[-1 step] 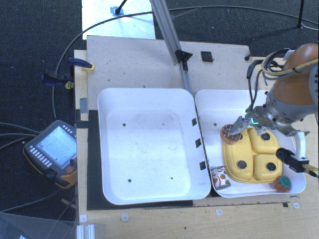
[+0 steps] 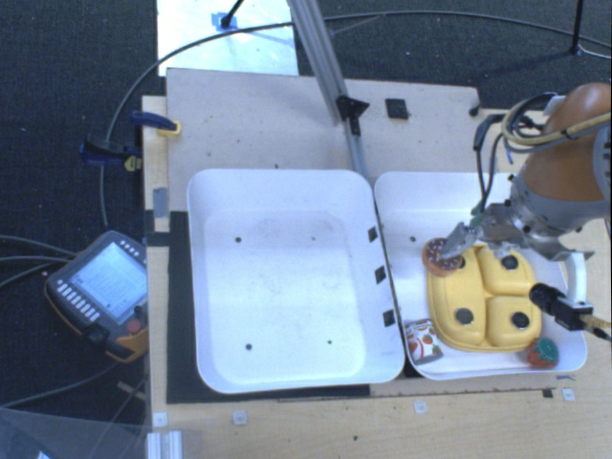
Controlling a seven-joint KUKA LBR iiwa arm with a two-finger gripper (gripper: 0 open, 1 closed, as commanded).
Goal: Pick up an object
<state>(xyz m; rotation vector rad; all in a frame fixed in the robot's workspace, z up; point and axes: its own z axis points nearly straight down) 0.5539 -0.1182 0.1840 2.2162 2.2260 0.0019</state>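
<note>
- Dark carpet surrounded a pale desk (image 2: 268, 113) that carried two shallow white bins side by side; a teach pendant (image 2: 100, 290) lay on the floor at the view's left.
- Nearest, in the right bin (image 2: 406, 213), lay one small printed packet (image 2: 423, 340) at the front left corner and one small red-and-green toy (image 2: 543, 353) at the front right.
- Between them sat one yellow moulded tray (image 2: 483, 304) with four lobes, each with a dark hole. It looked like stiff, light, smooth plastic; a rim edge would likely give a better hold than the rounded, slippery tops.
- One round brownish doughnut-like disc (image 2: 442, 256) rested against the tray's rear left corner. It seemed light and small, best pinched across its edge.
- The claw (image 2: 459, 244) hung just over that disc, tilted; whether it was apart or together could not be told.
- Left bin (image 2: 277, 275): one, white, with small dark spots on its floor.
- Farthest, one metal pole (image 2: 320, 46) slanted up from the desk.
</note>
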